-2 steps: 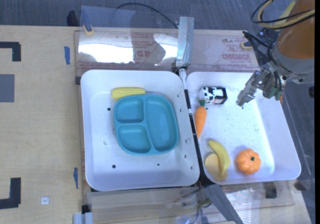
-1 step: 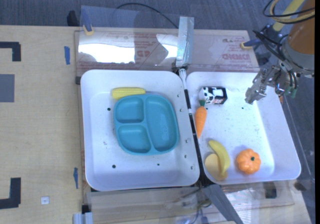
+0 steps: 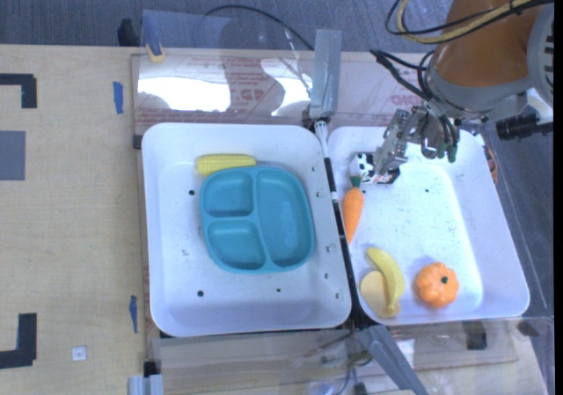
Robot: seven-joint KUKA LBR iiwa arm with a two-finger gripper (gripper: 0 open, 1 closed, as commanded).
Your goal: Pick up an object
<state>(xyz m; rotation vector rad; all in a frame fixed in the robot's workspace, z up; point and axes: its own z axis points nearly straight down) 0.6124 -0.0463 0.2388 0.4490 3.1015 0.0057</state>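
Observation:
My gripper (image 3: pixel 388 166) hangs low over the far left corner of the right bin (image 3: pixel 466 208). Just to its left lies a small black-and-white toy (image 3: pixel 361 164), touching or nearly touching the gripper tip. An orange carrot (image 3: pixel 352 213) lies along the bin's left wall, just below the toy. At the front of the bin sit a yellow banana (image 3: pixel 387 274) and a small orange pumpkin (image 3: pixel 437 285).
The left bin (image 3: pixel 167 235) holds a blue divided plate (image 3: pixel 257 218) with a yellow corn cob (image 3: pixel 226 162) at its far edge. A divider wall (image 3: pixel 332 208) runs between the bins. The grey and orange arm (image 3: pixel 488 24) reaches in from the upper right, trailing cables.

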